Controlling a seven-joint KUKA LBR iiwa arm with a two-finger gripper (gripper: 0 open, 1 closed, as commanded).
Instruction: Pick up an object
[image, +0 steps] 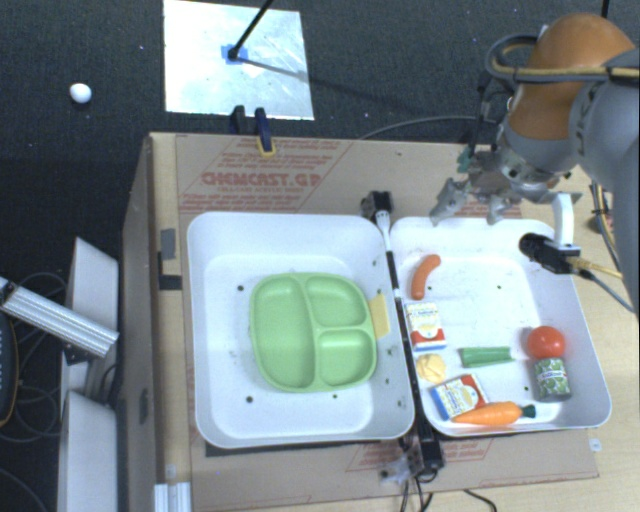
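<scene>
Over the far rim of the right bin (590, 330): gripper (468, 213), fingers spread apart, nothing between them. The task is not yet begun as far as the view shows: no object is lifted and all items lie on the bin floors.

Right bin, contents:
- sausage (426, 275), orange-red, near the far left corner; closest to the gripper and the likely pick.
- small carton (425, 323), white and red, just beside the dividing wall.
- yellow item (432, 367), possibly a fruit; too small to tell.
- green stick (486, 354), lying flat, mid-bin.
- red ball (546, 341), touching a dark green jar (551, 379).
- blue-and-white packet (458, 394), with a carrot (490, 412) against it at the near rim.

Left bin (215, 300), contents: green divided plate (312, 330); a yellow piece (379, 315) at its right edge.

Left to do: descend, close, lift. Obstruction: the sausage lies close to the dividing wall, with open floor on its other side.
</scene>
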